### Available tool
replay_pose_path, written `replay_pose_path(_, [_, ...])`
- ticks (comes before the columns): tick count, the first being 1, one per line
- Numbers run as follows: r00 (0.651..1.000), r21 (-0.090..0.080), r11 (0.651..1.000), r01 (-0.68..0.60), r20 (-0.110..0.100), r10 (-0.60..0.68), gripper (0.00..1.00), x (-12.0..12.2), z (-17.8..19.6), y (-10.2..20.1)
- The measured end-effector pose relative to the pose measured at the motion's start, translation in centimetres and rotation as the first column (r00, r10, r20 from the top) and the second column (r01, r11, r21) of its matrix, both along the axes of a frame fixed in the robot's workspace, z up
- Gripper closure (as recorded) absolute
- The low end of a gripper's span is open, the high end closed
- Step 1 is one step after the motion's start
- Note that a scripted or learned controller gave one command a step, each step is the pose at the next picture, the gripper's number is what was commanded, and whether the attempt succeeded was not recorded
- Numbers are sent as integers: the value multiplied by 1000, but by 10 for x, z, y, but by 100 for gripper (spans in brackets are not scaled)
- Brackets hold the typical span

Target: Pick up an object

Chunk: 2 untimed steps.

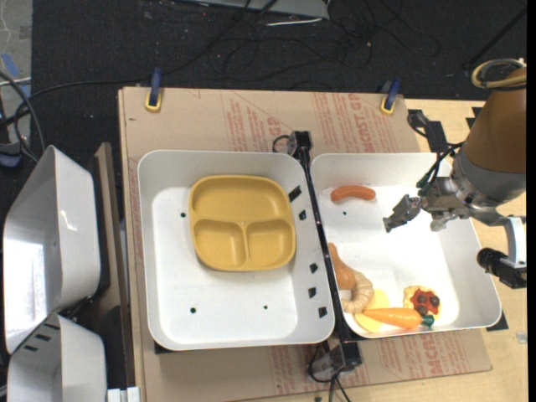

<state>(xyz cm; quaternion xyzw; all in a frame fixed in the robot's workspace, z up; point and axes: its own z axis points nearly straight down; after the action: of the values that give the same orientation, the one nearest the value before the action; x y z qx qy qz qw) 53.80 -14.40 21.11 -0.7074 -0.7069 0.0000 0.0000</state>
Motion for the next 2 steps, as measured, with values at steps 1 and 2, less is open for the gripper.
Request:
replay_pose_path(1, [1000, 0, 1000, 0, 0, 0, 0, 0, 0, 0])
replay_pose_path(2, [1000, 1, 1000, 0, -5, 0, 0, 7, -61, 3])
